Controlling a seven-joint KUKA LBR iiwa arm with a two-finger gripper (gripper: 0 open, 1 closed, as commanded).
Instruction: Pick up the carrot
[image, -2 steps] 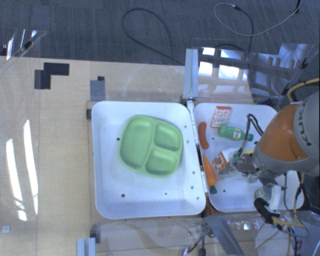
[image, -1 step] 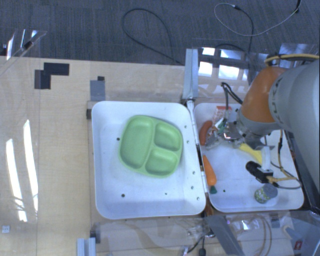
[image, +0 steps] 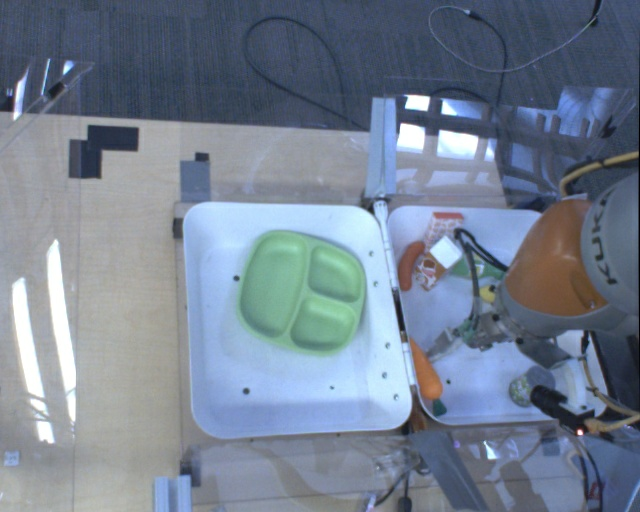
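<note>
Since the small orange tapered carrot (image: 427, 371) lies tucked against the left wall of the right-hand shallow white bin (image: 480, 410), near the front corner, any grab has to come in close to that divider, which is probably why the arm leans across from the right. The two-finger metal gripper (image: 470, 334) hangs over the middle of that bin, a bit up and right of the carrot and not touching it. Honestly I can't tell from this angle how its tips stand, and I see nothing in them.

The same bin has a reddish sausage-shaped toy (image: 410, 264) near its back-left corner, beside a white and red packet (image: 440, 252), so the carrot sits well apart from the clutter, which should help.

The left-hand shallow white bin (image: 215, 400) holds a light green plastic divided plate (image: 300, 291) lying flat in the middle, well away from the action. My guess: the pick hasn't happened yet, and the wall could make the approach awkward.
</note>
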